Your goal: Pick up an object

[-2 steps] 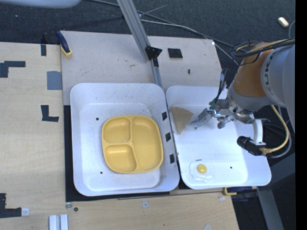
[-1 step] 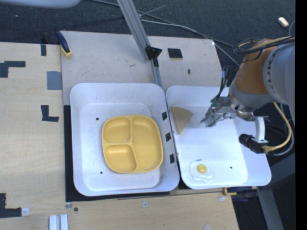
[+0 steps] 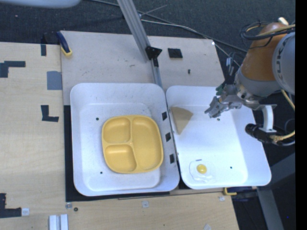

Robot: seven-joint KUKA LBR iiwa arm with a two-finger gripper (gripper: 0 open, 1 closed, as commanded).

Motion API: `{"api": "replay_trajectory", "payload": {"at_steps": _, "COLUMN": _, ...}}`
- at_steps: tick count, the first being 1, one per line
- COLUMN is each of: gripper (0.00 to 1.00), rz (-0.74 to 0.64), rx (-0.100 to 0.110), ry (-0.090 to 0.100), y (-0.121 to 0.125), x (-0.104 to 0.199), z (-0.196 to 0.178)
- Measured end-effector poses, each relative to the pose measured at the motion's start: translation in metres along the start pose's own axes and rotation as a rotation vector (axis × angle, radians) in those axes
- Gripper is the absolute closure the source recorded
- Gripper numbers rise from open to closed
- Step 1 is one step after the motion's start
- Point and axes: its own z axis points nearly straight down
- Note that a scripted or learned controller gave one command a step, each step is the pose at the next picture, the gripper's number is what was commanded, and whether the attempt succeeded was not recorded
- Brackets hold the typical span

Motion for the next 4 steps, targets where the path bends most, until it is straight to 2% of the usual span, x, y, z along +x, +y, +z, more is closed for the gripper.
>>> {"api": "replay_trajectory", "payload": {"at_steps": 1, "gripper": 1.00, "rz": 0.001, "rx": 0.000, "ry": 0.000, "y": 0.000, "x": 0.000, "z": -0.019}}
{"api": "replay_trajectory", "payload": {"at_steps": 3, "gripper": 1.00, "rz": -0.003, "rx": 0.004, "ry": 0.001, "y": -0.016, "x": 0.092, "z": -0.030}}
{"api": "replay_trajectory", "payload": {"at_steps": 4, "gripper": 1.00, "rz": -0.004, "rx": 0.005, "ry": 0.001, "y": -0.026, "x": 0.143, "z": -0.020}}
